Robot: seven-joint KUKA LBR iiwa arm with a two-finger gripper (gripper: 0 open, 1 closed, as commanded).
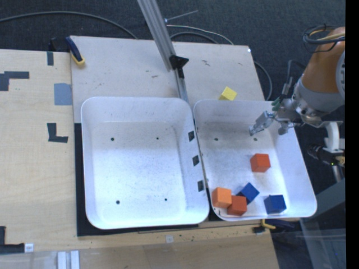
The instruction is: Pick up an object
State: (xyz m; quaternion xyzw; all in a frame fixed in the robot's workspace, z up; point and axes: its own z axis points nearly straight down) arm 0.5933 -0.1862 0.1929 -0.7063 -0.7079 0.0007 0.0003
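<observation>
Over the upper part of the right-hand shallow white plastic bin (pixel 291 150), the grey two-finger gripper (pixel 259 125) hangs at the end of the grey and orange arm (pixel 320 77), which reaches in from the right; nothing shows between its fingers, and whether they stand wide or narrow cannot be told at this size. The step in hand looks like the approach before a grasp, with no object yet chosen by contact. The likeliest target is the lone orange-red cube (pixel 259 162), which sits on the bin floor just below the gripper in the picture and apart from the rest. Further down, near the bin's lower rim, lie a lighter orange cube (pixel 222 195) touching a second orange-red cube (pixel 238 205), a dark blue cube (pixel 248 192) tilted against them, and another blue cube (pixel 274 204) a little to the right. A small yellow block (pixel 228 93) rests on the bench outside the bins, and the left-hand white bin (pixel 90 150) holds no cubes. The next move calls for shifting over the lone cube, squaring the fingers to its faces, and descending with them spread on either side. The clustered cubes would be harder, since the fingers could snag a neighbour.
</observation>
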